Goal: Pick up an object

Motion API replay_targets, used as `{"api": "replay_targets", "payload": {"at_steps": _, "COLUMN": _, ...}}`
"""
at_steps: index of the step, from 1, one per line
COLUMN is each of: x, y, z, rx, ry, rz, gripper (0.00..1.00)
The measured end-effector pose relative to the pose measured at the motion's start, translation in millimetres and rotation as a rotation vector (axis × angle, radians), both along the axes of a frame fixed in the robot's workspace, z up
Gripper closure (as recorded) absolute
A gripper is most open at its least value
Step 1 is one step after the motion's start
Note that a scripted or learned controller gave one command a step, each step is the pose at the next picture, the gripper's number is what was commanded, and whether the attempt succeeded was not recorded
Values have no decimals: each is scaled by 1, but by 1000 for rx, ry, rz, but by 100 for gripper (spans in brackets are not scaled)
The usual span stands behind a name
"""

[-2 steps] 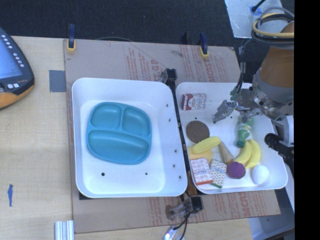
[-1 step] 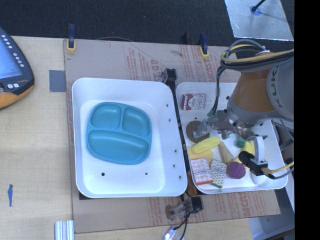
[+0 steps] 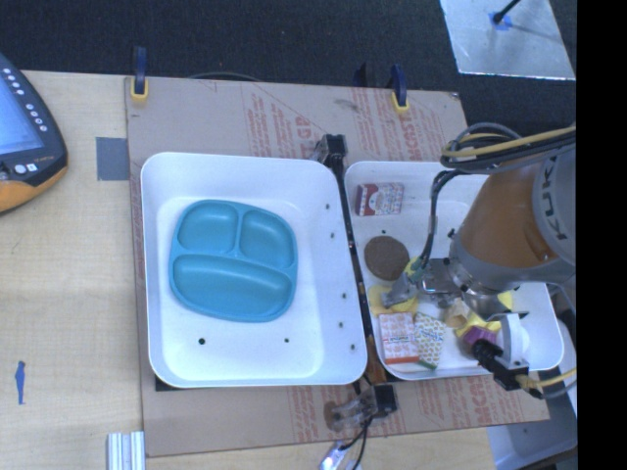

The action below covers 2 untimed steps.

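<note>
Divided tray [image 3: 234,260] in left bin [image 3: 157,262], small items [image 3: 409,337] in right bin [image 3: 411,171], claw [image 3: 423,284] among them

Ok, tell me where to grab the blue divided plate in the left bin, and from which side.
Probably by the rim. The blue divided plate lies flat and right side up in the left bin, so its broad face offers two fingers nothing to close on. Come straight down and pinch the raised right-hand edge, nearest the arm, one finger inside the compartment and one outside. There is bare bin floor around it for clearance.
</note>
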<state>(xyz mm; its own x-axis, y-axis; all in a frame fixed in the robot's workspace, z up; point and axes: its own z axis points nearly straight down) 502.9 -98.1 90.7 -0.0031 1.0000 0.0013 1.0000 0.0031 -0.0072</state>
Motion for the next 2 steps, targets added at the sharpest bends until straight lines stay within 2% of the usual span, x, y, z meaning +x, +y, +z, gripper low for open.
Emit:
{"api": "replay_targets", "payload": {"at_steps": 1, "x": 51, "y": 2, "z": 2, "rx": -2, "ry": -9, "rz": 4, "gripper": 0}}
{"api": "replay_targets", "payload": {"at_steps": 2, "x": 116, "y": 1, "z": 2, "rx": -2, "ry": -11, "rz": 4, "gripper": 0}}
